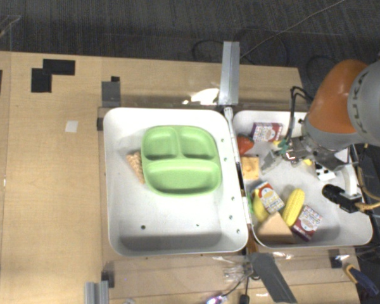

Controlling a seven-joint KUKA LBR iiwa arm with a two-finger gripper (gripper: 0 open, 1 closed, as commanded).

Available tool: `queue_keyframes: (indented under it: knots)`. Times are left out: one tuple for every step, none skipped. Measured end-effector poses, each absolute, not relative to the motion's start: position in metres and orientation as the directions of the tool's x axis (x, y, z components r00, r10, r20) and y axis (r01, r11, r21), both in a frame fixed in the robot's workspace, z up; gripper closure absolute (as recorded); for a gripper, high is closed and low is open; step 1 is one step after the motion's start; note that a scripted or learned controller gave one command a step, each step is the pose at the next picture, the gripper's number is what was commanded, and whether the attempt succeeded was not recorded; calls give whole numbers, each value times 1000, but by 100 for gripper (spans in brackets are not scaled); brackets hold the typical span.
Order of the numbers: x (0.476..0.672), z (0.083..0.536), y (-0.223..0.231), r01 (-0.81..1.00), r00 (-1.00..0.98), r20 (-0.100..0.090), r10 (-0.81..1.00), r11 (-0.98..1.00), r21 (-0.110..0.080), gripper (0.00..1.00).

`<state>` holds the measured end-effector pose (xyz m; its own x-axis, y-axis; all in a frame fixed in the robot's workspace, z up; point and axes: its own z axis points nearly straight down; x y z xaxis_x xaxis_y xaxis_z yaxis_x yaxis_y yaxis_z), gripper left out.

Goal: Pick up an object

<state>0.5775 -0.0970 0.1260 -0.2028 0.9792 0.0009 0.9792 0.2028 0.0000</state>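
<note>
End effector (285, 152) hovers low inside right bin (361, 233), among toy foods.

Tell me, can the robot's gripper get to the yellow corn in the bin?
Probably yes. The corn lies on top in the right bin, nothing covers it, and the gripper hangs just above that same bin, close by.

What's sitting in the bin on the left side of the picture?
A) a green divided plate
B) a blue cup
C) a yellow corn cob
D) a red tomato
A: the green divided plate lies in the left bin, partly covering a small tan item, while the corn cob is over in the right bin.
</note>
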Motion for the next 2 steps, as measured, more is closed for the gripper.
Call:
queue_keyframes:
  knots:
    - [636,90,-101,999,-43,-3,999,43,16,0]
    - [666,88,-96,999,40,-3,999,-40,-16,0]
